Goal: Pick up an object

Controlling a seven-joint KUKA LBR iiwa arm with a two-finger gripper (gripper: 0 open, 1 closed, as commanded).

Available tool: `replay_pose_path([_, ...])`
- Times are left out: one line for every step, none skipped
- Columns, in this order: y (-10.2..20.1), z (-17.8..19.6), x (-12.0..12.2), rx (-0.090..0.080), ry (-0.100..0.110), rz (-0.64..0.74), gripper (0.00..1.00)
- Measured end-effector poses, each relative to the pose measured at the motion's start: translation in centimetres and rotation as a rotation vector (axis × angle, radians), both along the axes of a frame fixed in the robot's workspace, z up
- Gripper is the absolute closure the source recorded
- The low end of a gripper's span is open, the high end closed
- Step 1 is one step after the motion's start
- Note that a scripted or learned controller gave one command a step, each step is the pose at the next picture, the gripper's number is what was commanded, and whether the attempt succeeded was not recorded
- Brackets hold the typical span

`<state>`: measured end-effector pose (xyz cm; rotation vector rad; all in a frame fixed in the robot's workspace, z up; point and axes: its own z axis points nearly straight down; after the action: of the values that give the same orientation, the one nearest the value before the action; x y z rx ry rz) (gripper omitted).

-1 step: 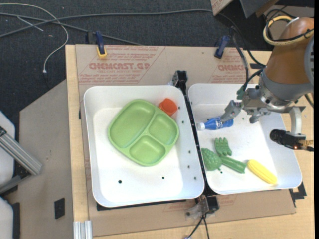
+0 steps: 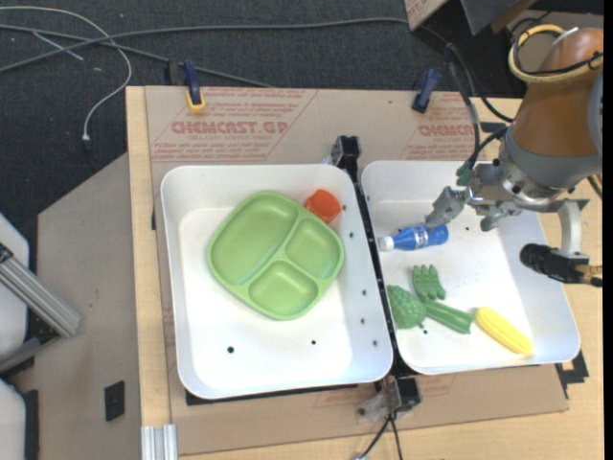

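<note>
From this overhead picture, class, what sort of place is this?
Probably a robotics lab bench: a robot arm over two white bins, cardboard clamped beneath, loose cables on carpet.

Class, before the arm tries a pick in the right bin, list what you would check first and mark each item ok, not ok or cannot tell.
1. Gripper over the right bin: ok.
2. Gripper close to a target: ok, it sits just above the blue bottle.
3. Bottle between the fingers: cannot tell.
4. Bottle free of neighbours: ok, the green toy and the corn lie apart from it.
5. Bottle upright: not ok, it lies on its side.
</note>
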<state>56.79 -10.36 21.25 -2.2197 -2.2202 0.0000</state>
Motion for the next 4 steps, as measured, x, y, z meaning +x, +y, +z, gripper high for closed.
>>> replay_pose_path([0.4, -4.3, -0.2, 0.001, 0.005, 0.000, 0.00])
replay_pose_path([0.7, -8.6, -0.7, 0.001, 0.006, -0.001, 0.00])
replay_pose_path([0.8, -12.9, -0.7, 0.000, 0.002, -0.001, 0.00])
replay_pose_path([0.8, -11.6, -0.6, 0.000, -0.002, -0.002, 1.00])
